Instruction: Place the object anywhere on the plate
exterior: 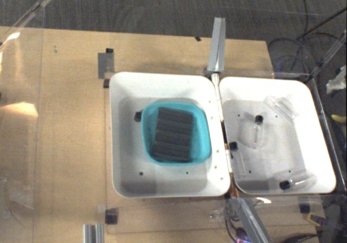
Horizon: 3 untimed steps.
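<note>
Something pale at the right edge may be the arm (pixel 339 80).

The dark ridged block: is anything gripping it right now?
No. The dark ridged block lies free on the teal plate in the left bin.

Teal plate (pixel 176 138) centre hidden under dark ribbed block (pixel 173 135). Small dark thing (pixel 138 116) at plate's 10 o'clock half hidden by rim, identity unclear. Clear vials (pixel 254 130) in right bin (pixel 320 128) nearly see-through, outlines faint. Cables (pixel 320 22) at 2 o'clock cut by edge.
</note>
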{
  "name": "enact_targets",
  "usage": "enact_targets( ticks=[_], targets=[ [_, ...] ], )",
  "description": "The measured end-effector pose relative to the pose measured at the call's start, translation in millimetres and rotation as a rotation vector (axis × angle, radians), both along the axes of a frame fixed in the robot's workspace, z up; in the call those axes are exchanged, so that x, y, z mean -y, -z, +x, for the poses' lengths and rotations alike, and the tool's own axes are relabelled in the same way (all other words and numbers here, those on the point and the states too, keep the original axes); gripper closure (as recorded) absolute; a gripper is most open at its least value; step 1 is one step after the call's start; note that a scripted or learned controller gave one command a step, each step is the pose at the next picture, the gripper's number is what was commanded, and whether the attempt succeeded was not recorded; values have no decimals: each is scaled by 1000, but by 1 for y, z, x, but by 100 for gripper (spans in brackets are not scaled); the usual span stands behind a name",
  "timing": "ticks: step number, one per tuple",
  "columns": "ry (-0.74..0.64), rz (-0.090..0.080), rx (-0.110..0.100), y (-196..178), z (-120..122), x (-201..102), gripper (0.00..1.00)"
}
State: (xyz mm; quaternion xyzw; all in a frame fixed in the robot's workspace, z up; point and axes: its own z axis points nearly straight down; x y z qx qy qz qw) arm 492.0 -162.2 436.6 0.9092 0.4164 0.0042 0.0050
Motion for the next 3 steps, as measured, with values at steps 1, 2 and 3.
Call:
enact_targets(
  ticks=[1, 2, 3],
  targets=[
    [118, 2, -2, 3, -3, 36, 0],
    [189, 2, -1, 1, -3, 37, 0],
    [320, 4, -1, 1, -2, 37, 0]
  ],
)
